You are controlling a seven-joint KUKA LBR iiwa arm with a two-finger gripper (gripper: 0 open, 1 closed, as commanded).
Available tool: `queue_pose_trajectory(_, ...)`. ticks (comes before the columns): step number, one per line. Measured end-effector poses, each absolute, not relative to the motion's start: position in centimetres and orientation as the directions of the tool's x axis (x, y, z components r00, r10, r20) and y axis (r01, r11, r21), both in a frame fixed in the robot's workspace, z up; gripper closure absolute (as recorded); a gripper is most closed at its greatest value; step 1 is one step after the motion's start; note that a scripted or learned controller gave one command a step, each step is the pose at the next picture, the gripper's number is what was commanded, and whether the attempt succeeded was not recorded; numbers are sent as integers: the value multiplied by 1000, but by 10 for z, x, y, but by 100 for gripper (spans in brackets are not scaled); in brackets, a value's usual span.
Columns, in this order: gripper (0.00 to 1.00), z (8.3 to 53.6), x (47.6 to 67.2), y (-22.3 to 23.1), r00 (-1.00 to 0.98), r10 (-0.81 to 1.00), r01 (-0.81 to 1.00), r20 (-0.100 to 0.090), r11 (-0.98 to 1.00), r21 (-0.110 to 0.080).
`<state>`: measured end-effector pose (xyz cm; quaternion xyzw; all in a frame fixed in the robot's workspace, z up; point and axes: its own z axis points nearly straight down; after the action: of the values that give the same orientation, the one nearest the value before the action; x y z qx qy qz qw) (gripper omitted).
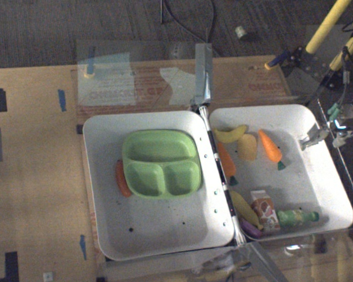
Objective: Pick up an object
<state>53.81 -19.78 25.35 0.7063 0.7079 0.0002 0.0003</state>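
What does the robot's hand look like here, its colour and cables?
The hand is small, pale grey, shiny metal. Behind it run thin dark cables, beside a small bluish-white light. Finer detail is too blurred to tell.

arm: reaching in from the right edge, mostly cut off by the frame | claw (pixel 312 136): showing as a small grey metal part, hanging at the right side, tip pointing left | fingers: too small and blurred to judge | load: nothing seen between them
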Motion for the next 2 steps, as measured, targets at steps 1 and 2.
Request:
queue_pose_trajectory(1, 0, 204, 604, -136, -87, 996, 996, -1, 87, 2)
queue_pose_trajectory(2, 0, 180, 649, -144, -124, 992, 992, -2, 124, 3)
